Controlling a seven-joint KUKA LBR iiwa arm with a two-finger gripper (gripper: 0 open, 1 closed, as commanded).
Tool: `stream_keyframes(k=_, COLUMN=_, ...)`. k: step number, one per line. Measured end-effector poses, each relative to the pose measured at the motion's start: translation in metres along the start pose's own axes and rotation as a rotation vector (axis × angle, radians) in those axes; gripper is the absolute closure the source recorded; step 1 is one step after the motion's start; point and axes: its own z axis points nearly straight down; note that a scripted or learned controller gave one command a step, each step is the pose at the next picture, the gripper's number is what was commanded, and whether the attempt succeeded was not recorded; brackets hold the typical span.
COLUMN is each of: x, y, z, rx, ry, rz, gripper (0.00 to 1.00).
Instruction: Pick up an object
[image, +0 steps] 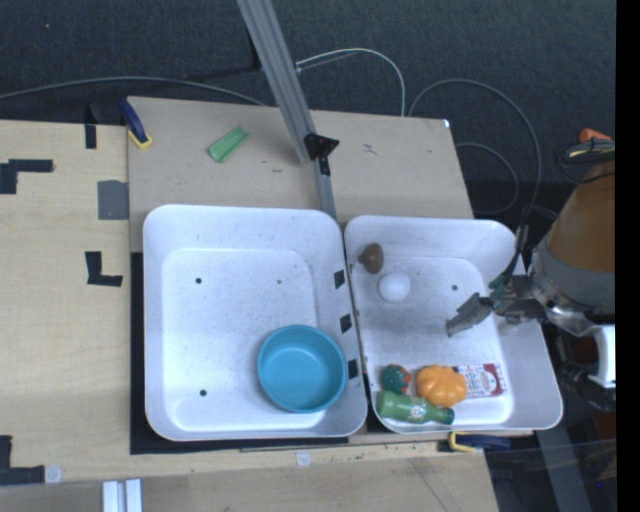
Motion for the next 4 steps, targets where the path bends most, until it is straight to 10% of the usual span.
stream_keyframes(k=4, x=0.007, y=0.005, z=0.123, rx=-0.001, ry=-0.002, rz=0.001, gripper=0.0)
